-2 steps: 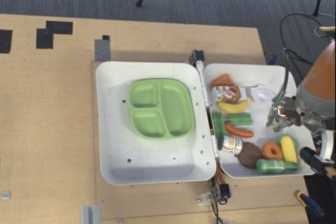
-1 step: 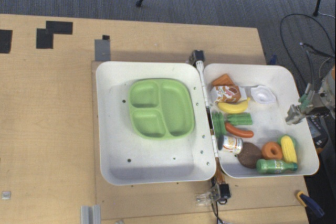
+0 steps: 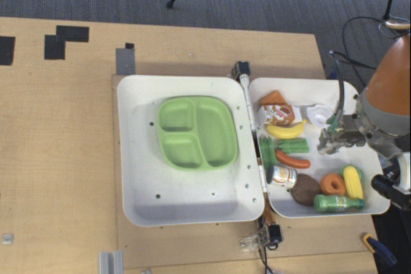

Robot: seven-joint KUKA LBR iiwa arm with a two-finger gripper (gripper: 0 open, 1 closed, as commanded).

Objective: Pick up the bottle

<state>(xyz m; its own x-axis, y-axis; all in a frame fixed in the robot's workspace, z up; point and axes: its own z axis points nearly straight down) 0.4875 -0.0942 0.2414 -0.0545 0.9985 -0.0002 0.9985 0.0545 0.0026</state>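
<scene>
The gripper [image 3: 329, 138] hangs over the right-hand shallow white bin [image 3: 355, 88], near its right side; whether it is open or shut cannot be told, since its tip is small and blurred, and nothing is seen held in it. Behind it the grey arm with an orange band [image 3: 393, 90] reaches in from the right. The green plastic bottle [image 3: 338, 203] lies on its side at the bin's near edge, well apart from the gripper. Just beside it are a yellow corn cob [image 3: 352, 181], an orange ring-shaped doughnut [image 3: 332, 184] and a brown rounded lump [image 3: 306, 189]. Farther left lie a red sausage [image 3: 292, 160], a yellow banana [image 3: 286, 131] and a green pod-like piece [image 3: 292, 146]. The left white bin [image 3: 135, 138] holds a light green divided plastic tray [image 3: 196, 132].
</scene>
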